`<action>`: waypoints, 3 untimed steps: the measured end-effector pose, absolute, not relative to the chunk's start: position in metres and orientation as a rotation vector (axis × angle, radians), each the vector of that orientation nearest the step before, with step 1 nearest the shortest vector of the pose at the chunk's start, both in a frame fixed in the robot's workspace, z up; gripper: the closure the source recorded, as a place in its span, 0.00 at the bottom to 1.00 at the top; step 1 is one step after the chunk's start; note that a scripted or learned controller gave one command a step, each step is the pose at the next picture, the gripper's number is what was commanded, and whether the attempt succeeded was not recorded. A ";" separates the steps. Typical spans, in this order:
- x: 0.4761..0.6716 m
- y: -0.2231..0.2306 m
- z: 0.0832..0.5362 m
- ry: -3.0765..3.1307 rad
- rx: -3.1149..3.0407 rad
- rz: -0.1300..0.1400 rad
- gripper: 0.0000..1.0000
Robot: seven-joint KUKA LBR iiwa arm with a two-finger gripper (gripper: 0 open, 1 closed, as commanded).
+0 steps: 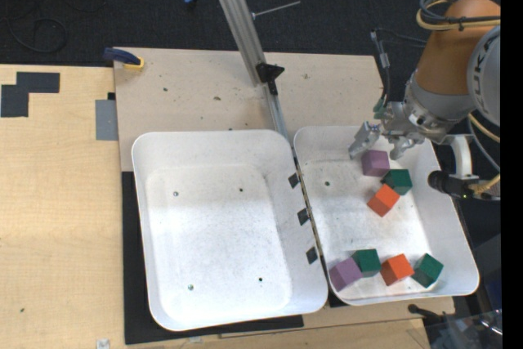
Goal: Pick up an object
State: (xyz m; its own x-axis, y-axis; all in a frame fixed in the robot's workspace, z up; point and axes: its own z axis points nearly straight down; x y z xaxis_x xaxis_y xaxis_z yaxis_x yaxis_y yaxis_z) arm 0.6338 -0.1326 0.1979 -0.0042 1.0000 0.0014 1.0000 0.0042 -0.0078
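Observation:
My gripper (381, 145) hangs over the back part of the right bin (347, 221), its two fingers spread open with nothing between them. A purple block (375, 163) lies just in front of the fingertips, on the bin floor. Beside it sit a green block (399, 181) and an orange block (382, 199). Along the bin's front edge lie another purple block (345, 272), a green block (367, 261), an orange block (397, 268) and a further green block (427, 270).
The left bin (212, 225) adjoins the right one along a shared rim with black clips (301, 216). A slanted aluminium post (241, 20) rises behind the bins. A blue clamp (122, 56) sits at the bench's back left.

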 end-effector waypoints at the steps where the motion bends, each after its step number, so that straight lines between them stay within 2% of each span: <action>1: 0.633 -0.135 0.133 -2.215 -2.216 0.009 0.00; 2: 0.633 -0.134 0.090 -2.219 -2.222 0.002 0.00; 3: 0.633 -0.135 0.100 -2.213 -2.226 0.003 1.00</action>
